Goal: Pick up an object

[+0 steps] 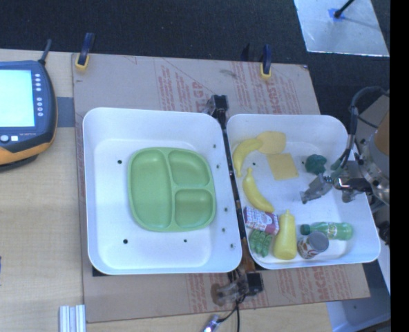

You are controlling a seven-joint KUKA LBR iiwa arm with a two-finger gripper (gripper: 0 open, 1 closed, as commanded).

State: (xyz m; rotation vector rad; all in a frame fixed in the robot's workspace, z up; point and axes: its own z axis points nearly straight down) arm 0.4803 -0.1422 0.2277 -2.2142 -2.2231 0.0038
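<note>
Cardboard-covered desk [191, 81], two white bins; left bin [97, 185] bears a green divided tray [171, 189]. Right bin [329, 126] holds the likely picks: two bananas [256, 194], a yellow slice [282, 166], a green bottle [332, 230], all probably light, hard, slick toy food. Banana's middle looks the surest hold. Pincer [316, 189] hangs low over the bin's right half, nothing between its tips; width unclear. Arm cut off at right; small packets [260, 220] illegible.
</note>
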